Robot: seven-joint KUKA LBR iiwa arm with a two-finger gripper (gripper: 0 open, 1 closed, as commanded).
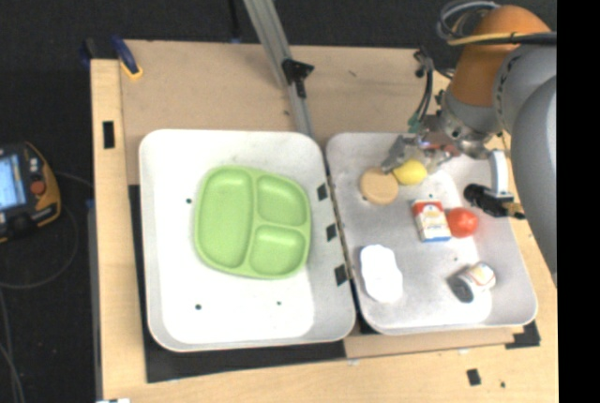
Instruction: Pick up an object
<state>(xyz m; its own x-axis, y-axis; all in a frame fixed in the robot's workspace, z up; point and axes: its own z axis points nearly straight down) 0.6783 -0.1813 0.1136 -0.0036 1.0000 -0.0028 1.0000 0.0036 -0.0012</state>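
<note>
two white bins side by side on a tan bench (216, 82). left bin (169, 298) holds a green tray (251, 222) with three compartments, lying flat near the bin's middle. right bin (511, 289) sits just beside it, the two rims touching along the centre line, with small black clips (330, 231) at the seam. a grey metal pole (262, 17) slants from the top of the view down to the gap between the bins — a black clamp (297, 70) sits partway along it. floor is dark. at the far left, off the bench, a handheld unit (23, 186) with a screen and orange casing — details too small to read.
</note>
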